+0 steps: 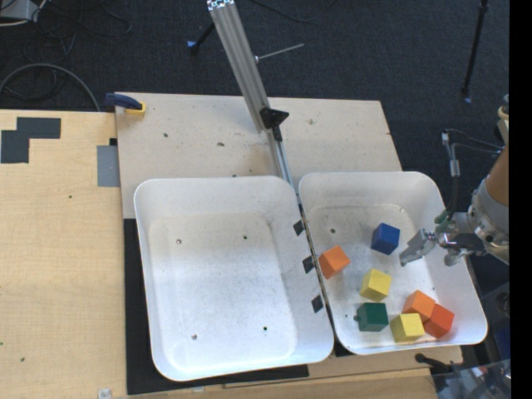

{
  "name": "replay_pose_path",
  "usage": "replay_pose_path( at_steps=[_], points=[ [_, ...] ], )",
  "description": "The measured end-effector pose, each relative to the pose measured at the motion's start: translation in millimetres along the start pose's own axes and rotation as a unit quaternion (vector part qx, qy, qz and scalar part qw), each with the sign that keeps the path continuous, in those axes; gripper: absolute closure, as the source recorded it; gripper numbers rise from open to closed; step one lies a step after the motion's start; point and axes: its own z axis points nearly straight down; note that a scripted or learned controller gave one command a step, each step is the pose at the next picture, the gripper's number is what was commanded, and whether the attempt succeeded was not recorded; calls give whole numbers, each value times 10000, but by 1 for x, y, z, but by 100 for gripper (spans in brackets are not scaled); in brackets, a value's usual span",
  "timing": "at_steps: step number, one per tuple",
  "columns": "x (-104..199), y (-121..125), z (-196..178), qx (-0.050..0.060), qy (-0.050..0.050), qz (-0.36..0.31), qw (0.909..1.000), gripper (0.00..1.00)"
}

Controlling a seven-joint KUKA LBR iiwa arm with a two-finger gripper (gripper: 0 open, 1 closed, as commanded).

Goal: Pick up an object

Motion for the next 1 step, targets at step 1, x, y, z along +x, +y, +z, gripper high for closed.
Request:
replay_pose_path(
  at_steps=[1],
  points=[
    [-45, 1, 50, 31, 3, -35, 10000, 0]
  ],
)
